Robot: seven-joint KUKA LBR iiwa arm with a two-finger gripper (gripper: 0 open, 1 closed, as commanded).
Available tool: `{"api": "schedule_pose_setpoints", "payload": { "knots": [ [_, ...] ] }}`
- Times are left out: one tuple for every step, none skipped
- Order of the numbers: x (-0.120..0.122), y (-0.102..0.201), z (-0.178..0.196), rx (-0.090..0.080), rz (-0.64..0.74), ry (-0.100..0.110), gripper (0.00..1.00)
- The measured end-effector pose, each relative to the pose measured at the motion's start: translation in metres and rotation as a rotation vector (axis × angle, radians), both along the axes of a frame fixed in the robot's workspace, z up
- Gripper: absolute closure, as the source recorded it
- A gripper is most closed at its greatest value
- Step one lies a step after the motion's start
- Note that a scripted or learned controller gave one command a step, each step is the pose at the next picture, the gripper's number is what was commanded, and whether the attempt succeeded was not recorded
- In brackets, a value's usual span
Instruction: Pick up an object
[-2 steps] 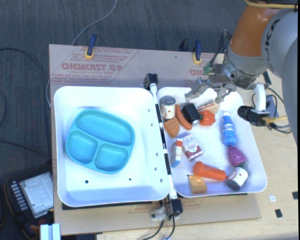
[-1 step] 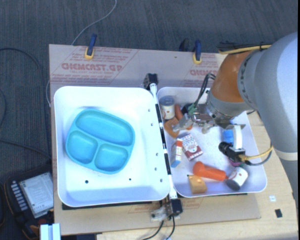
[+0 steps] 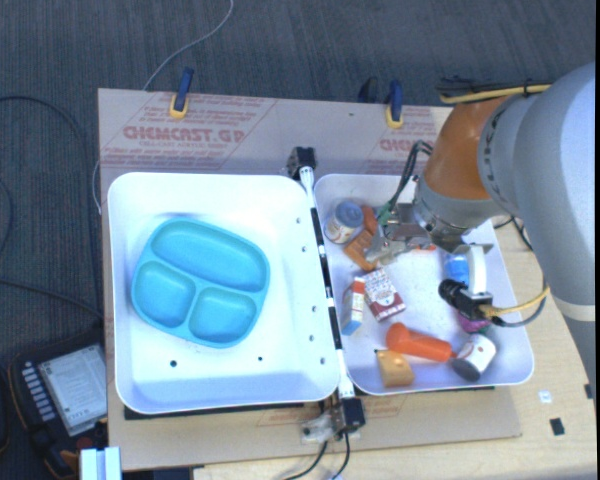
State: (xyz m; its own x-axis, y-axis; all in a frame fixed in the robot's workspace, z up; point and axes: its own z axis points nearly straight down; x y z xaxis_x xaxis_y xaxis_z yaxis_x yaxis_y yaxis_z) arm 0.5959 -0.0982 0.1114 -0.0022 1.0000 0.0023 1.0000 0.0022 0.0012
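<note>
Your hand (image 3: 385, 240) sits low in the right bin (image 3: 515, 373); you cannot tell its grip.
Crowding is your risk: beside the hand lie a small jar (image 3: 342, 221) and a red-and-white packet (image 3: 382, 294), so it may nudge both and lift neither.

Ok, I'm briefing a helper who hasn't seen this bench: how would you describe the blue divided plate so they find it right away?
Look at the left bin of the two white bins. Lying in its middle is the blue divided plate, the bin's single item. It is a rounded light-blue tray with three compartments, far larger than any of the small cluttered items in the right bin, where the gripper is working.
</note>
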Motion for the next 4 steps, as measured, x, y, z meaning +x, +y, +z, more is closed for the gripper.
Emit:
{"api": "schedule_pose_setpoints", "payload": {
  "knots": [
    [0.0, 0.0, 0.0, 0.0, 0.0, 0.001, 0.0],
    [-0.001, 0.0, 0.008, -0.001, 0.001, 0.004, 1.0],
    [-0.001, 0.0, 0.007, -0.001, 0.001, 0.005, 0.0],
    [-0.001, 0.0, 0.015, -0.003, 0.002, 0.009, 1.0]
  ]
}}
